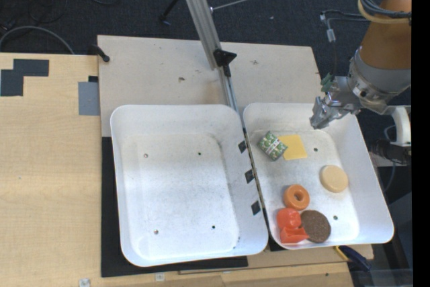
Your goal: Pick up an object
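Camera view, looking down at a slant on the bench, and the arm (384, 44) comes in from the right with its orange band up top and grey wrist below. The gripper (322, 116) hangs over the far rim of the right bin (376, 212), near that bin's upper right corner, tipped down and to the left. Nothing sits between its fingers that I can see, and whether the jaws are spread or closed I cannot tell, they read as one dark grey lump from here. Now the objects, all in the right bin. A small green can (272, 145) lies on its side toward the far left of the bin, touching a flat yellow slice (294, 147) just to its right. Both lie below and left of the gripper, apart from it. Further toward us, a pale round biscuit (334, 179) rests by itself on the right side. An orange ring (296, 197) lies near the middle, and just beyond it toward the near rim a red block (289, 225) sits pressed against a dark brown disc (315, 226). The left bin (121, 144) lies right beside it, the two joined along the middle by dark clips (249, 175). A grey metal rail (201, 10) slants up from between the bins toward the top of the view.
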You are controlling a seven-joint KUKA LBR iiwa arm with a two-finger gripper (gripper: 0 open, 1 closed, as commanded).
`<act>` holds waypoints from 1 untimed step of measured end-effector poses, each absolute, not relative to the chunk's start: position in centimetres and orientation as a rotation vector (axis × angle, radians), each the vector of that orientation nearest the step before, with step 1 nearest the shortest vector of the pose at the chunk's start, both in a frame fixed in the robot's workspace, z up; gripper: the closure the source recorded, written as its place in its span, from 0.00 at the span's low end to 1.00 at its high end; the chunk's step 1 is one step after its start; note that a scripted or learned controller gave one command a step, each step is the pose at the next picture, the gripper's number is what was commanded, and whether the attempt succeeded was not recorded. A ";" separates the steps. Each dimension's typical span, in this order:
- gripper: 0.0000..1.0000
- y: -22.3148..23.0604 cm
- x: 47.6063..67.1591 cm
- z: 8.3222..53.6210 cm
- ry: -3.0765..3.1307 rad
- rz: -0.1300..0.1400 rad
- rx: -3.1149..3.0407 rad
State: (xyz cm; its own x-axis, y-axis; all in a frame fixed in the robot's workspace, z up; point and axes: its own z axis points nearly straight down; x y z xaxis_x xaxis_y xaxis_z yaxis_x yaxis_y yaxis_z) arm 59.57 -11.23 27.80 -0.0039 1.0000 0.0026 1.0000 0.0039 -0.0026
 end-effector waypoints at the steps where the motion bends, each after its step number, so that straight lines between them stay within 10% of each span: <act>1: 1.00 -7.5 57.4 26.4 -2.221 0.004 -2.214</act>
State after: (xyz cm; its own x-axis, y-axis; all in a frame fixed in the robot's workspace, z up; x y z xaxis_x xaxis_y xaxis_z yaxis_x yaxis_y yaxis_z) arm 57.45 -7.49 26.42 -0.0030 1.0000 0.0022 1.0000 0.0030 -0.0054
